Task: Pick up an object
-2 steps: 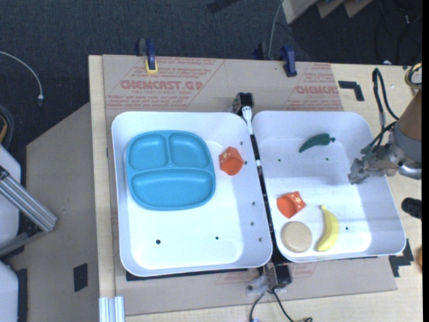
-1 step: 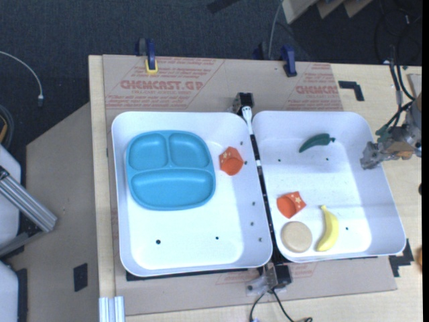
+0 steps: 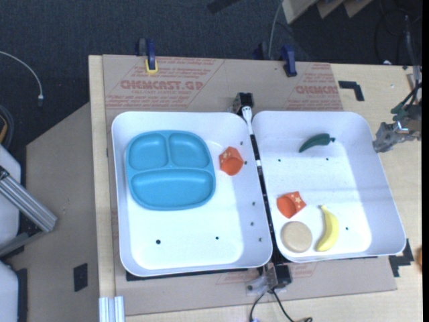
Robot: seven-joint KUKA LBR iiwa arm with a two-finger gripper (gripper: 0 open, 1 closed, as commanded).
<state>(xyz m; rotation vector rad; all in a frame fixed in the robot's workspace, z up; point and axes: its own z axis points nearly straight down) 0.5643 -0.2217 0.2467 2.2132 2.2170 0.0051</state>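
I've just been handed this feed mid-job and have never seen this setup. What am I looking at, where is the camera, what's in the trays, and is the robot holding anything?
One camera looks down at a slant on a bench holding two shallow white bins side by side. The left bin holds a blue divided plate and, right of it, a small orange-red object. The right bin holds a green pepper-shaped toy near the back, and near the front a red object, a round tan disc and a banana, with the disc and banana close together. The grey metal part at the right edge is the robot's gripper, outside the right bin's rim. I see nothing between its fingers, so nothing has been picked up yet.
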